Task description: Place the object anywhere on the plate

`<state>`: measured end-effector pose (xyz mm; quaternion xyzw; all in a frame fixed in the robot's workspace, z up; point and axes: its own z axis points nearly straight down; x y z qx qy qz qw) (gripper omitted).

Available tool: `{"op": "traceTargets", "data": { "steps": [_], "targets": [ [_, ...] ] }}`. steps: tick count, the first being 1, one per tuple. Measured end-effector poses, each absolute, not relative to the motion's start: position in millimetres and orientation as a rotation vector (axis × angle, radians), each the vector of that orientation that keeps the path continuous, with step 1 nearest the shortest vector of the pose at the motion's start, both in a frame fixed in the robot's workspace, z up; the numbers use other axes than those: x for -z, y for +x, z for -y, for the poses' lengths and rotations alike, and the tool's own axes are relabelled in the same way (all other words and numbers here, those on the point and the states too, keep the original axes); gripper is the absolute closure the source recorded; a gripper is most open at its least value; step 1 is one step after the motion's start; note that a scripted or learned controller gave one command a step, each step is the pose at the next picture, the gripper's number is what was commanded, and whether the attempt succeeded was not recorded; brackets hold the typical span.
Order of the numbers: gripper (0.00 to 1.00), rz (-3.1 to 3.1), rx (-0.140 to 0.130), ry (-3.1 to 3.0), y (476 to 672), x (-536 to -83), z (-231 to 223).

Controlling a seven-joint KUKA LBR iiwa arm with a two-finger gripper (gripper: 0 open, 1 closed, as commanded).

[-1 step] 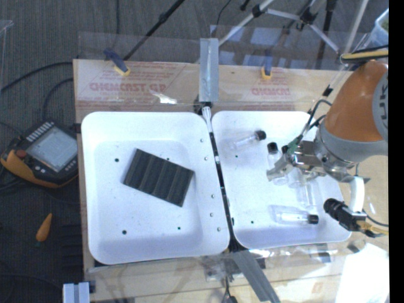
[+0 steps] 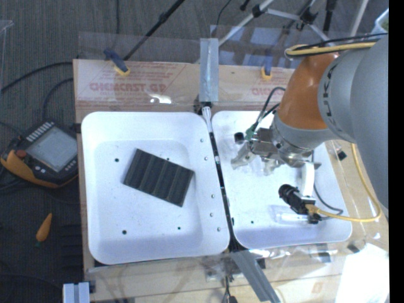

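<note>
The dark ribbed plate (image 2: 158, 177) lies in the left bin (image 2: 101, 131), long axis slanting down toward the right. The pincer (image 2: 255, 156) hangs over the right bin (image 2: 328, 232), well right of the plate; I cannot tell its state, nor any object in it.

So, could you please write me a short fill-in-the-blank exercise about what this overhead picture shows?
1. The dark ribbed plate lies in the ____ bin.
2. The pincer hovers over the ____ bin.
3. The band above the arm's wrist is ____.
4. An orange-edged handheld controller sits on the floor to the ____ of the bench.

Missing words: left; right; orange; left
</note>
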<state>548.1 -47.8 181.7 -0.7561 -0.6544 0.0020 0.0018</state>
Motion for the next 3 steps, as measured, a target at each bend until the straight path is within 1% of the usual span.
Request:
{"op": "traceTargets", "data": {
  "steps": [1, 2, 3],
  "targets": [
    [1.0, 2.115, -0.006, -2.321, 552.5, -265, -66],
    [1.0, 2.337, -0.008, -2.098, 586.6, -236, -141],
    [1.0, 2.693, -0.006, -1.618, 647.9, -230, -158]
  ]
}}
